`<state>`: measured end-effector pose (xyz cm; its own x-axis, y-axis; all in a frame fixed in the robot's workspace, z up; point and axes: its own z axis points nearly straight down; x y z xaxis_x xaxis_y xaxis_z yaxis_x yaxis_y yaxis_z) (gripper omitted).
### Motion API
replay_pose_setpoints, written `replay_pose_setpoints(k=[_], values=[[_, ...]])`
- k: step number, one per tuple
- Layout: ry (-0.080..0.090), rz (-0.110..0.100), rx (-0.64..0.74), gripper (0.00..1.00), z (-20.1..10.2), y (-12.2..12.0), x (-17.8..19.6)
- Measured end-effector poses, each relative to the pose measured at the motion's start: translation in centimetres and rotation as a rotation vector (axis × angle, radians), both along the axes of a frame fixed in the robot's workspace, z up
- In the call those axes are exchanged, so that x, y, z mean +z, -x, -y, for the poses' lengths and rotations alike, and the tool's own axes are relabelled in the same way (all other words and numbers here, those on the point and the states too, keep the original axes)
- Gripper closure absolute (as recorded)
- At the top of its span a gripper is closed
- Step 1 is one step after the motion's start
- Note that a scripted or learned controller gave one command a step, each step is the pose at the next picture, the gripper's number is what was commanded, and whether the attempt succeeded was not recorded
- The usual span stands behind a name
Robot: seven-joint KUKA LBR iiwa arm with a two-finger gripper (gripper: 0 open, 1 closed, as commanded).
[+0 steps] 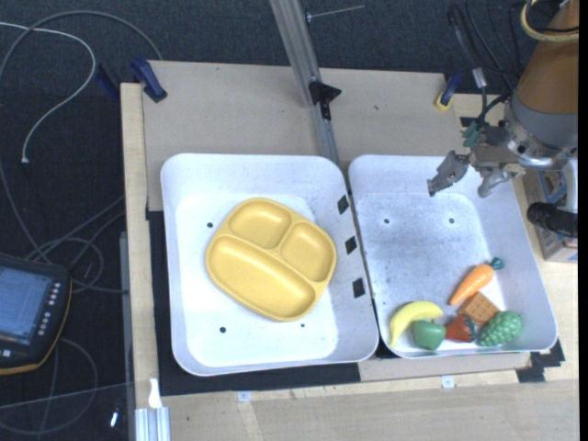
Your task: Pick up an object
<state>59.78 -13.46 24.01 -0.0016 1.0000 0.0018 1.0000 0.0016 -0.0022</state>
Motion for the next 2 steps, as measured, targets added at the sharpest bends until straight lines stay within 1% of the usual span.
replay_pose_setpoints(k=[1, 2], values=[[0.000, 0.000, 0.000, 0.00, 0.0, 0.0, 0.0], [-0.001, -0.005, -0.001, 0.00, -1.1, 0.3, -5.2]])
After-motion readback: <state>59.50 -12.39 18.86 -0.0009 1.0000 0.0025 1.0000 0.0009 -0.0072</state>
